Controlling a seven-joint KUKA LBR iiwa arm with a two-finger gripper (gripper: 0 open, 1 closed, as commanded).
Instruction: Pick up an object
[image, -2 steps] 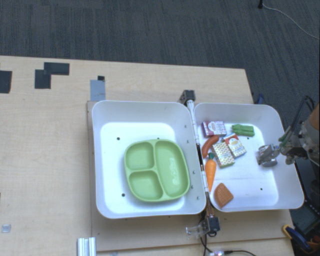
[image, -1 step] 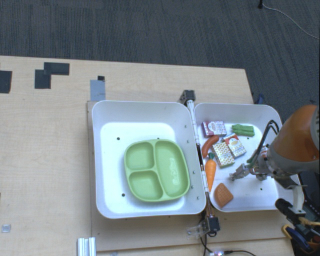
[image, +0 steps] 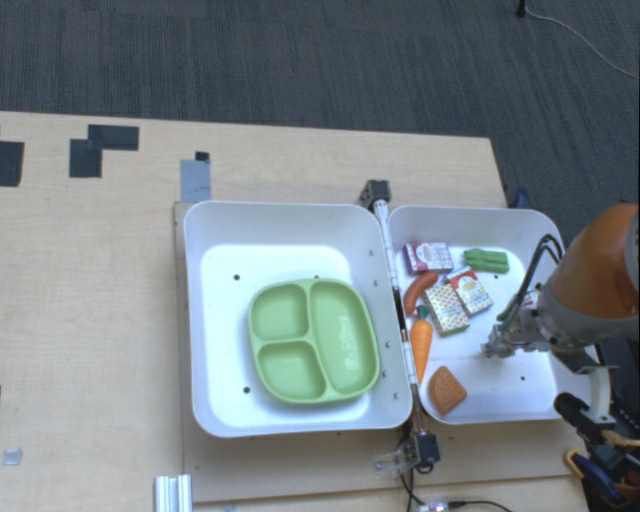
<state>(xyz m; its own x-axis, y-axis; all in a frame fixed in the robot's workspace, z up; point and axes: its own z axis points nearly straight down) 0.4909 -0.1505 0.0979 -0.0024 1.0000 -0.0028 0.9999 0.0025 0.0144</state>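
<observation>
The right bin (image: 520, 395) holds several toy foods. A pink and white packet (image: 428, 255) and a green piece (image: 486, 261) lie at the back. A red sausage (image: 420, 288), two small printed boxes (image: 447, 310) (image: 470, 293), an orange carrot (image: 421, 345) and a brown wedge (image: 446, 390) lie along its left side. My gripper (image: 498, 343) hangs low over the bin's bare floor, right of the boxes and the carrot, with nothing seen in it. The orange-banded arm (image: 600, 275) covers the bin's right edge.
A green three-part plate (image: 313, 341) lies in the left bin (image: 225, 240). A ridge with a black clamp (image: 376, 192) at its far end separates the bins. Cables and black hardware (image: 590, 425) sit at the lower right.
</observation>
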